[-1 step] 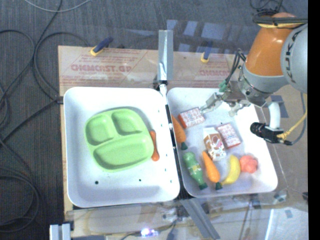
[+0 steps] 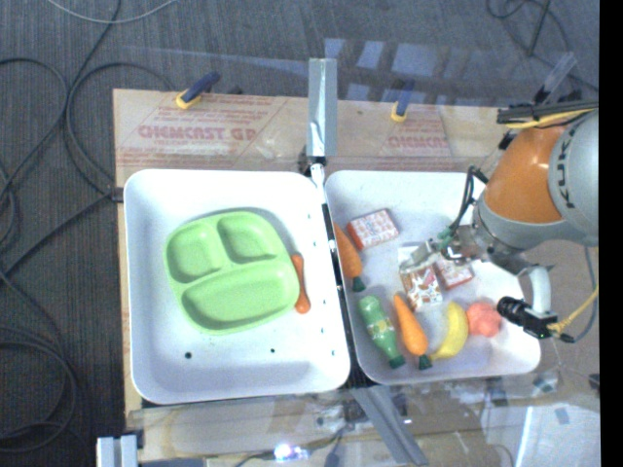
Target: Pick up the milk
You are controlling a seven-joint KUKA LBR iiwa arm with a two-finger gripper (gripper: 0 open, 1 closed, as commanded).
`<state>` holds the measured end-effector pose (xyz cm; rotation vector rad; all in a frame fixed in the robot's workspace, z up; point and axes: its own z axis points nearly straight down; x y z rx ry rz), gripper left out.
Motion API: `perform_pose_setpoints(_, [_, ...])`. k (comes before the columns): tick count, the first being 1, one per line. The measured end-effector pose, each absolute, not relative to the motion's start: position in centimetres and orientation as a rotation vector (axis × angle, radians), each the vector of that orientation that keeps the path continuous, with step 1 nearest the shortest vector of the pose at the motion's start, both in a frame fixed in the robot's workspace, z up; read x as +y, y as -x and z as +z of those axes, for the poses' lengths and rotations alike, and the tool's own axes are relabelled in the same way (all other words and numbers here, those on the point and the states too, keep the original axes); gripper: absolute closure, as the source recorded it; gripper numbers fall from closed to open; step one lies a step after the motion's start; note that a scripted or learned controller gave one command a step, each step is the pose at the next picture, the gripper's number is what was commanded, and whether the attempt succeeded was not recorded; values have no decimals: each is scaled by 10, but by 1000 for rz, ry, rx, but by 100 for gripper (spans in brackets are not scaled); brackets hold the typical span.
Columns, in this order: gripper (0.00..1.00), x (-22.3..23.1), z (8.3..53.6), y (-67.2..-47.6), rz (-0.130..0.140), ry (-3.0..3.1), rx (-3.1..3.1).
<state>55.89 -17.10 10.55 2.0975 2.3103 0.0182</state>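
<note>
Currently, gripper (image 2: 440, 252): above milk (image 2: 421, 285); fingers' state I cannot tell.
Risk: snack box (image 2: 456, 274) touching it, may snag.

bins (image 2: 146, 358): white plastic, smooth, a bit glossy
green tray (image 2: 232, 270): plastic, smooth with a soft sheen
banana (image 2: 451, 330), carrots (image 2: 410, 325), green bottle (image 2: 381, 330): look like shiny plastic toy food
milk (image 2: 421, 284): printed carton, looks like paper or card
bench board (image 2: 224, 134): brownish, matt, cardboard-ish, printed lettering
arm (image 2: 545, 188): glossy orange band, smooth grey shell
floor (image 2: 146, 27): grey carpet, rough
</note>
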Motion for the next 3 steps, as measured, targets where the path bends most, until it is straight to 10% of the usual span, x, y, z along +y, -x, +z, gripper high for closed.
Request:
perform_pose_setpoints(1, [0, -121, 100, -540, 17, -1906, 2443])
perform_pose_setpoints(2, [100, -118, 110, -541, 24, -1906, 2447])
perform_pose_setpoints(3, [100, -74, 183, -543, -1, -1833, 2553])
